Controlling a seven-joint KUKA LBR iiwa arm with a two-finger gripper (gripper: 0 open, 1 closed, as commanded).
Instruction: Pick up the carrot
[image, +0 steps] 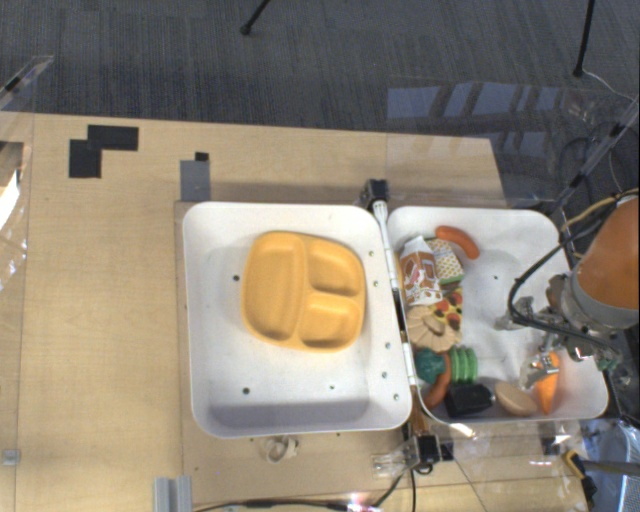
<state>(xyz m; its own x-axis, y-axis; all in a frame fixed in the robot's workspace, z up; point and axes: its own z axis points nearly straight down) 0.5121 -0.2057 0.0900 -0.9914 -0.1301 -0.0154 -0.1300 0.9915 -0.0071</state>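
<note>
The gripper (546, 362) is seen low in the right bin (520, 225), near its front right corner; whether it is spread or pressed together cannot be told. Just below it a short, bright orange carrot (547, 390) is seen, lying roughly upright in the picture. It appears to be touched by the gripper's tip. A tan, rounded object (516, 402) is found beside the carrot.
</note>
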